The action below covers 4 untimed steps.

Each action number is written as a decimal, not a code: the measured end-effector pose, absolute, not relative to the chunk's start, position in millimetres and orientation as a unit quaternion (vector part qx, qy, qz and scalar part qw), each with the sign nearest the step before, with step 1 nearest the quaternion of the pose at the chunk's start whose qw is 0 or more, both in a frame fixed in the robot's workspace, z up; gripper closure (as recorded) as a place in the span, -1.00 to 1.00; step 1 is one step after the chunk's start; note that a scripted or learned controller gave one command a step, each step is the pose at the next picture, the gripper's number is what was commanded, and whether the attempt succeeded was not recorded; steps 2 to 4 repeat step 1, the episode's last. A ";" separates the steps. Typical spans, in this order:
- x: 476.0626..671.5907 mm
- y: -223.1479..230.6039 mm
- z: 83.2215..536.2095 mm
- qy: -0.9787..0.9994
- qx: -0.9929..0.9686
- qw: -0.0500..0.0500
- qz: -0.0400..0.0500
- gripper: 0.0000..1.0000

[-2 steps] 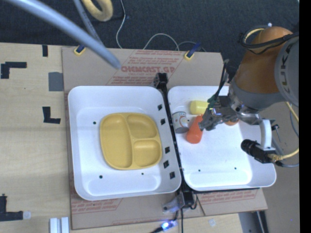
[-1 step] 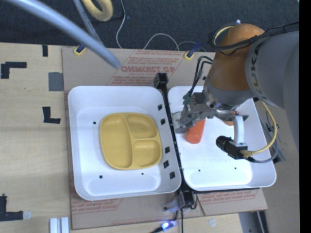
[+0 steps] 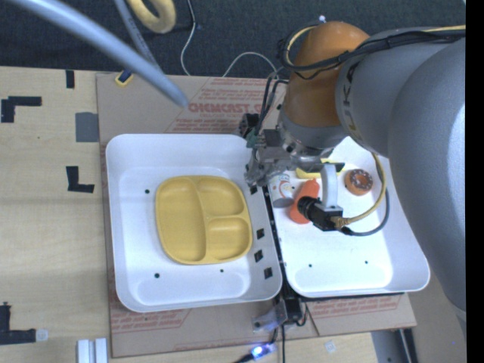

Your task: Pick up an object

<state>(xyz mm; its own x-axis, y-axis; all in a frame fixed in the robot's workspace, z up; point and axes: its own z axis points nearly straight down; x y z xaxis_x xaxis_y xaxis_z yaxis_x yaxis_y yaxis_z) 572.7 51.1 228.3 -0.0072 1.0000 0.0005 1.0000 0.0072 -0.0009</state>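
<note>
We see a yellow divided plate in the left bin. Right of it, the right bin holds an orange object and a donut; the gripper hangs near the orange object, its state unclear.

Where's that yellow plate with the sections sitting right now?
In the camera view, the yellow divided plate lies flat in the left white bin, near its middle, just left of the wall shared with the right bin.

Left bin: yellow divided plate. Right bin: orange object, donut. Gripper low by the dividing rims.
</note>
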 end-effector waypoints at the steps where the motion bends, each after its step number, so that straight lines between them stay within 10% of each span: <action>1: 588.0 101.4 223.0 -0.709 -0.705 0.001 0.000 1.00; 4: 588.0 101.4 223.0 -0.709 -0.705 0.001 0.000 1.00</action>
